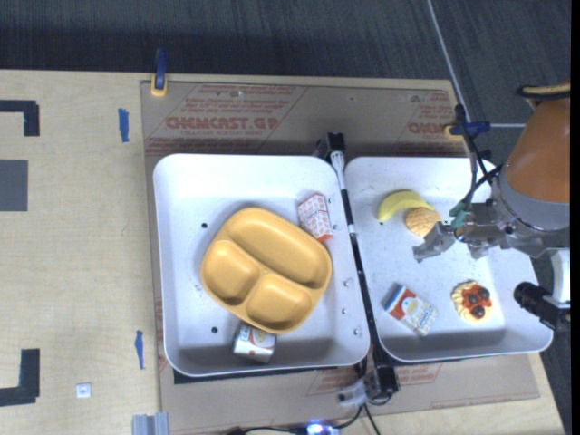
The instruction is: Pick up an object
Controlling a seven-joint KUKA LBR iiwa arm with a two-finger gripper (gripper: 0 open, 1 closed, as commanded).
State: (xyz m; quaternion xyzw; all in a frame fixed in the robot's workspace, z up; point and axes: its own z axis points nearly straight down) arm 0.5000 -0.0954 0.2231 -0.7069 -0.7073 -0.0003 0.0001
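My gripper [451, 247] hangs open over the right bin [517, 338], in its upper middle, with nothing between its fingers. One fingertip [428, 248] lies just below a round tan cookie [420, 220], which rests against a yellow banana [397, 205]. A small toy pizza with red and dark toppings [471, 302] lies below the gripper. A little red, white and blue carton [410, 308] lies at the bin's lower left.
The left bin [177, 188] holds a large yellow divided plate [265, 267], a red-patterned white packet [314, 214] at the plate's upper right and a small can or carton [254, 343] below it. A dark divider [349, 234] separates the bins.
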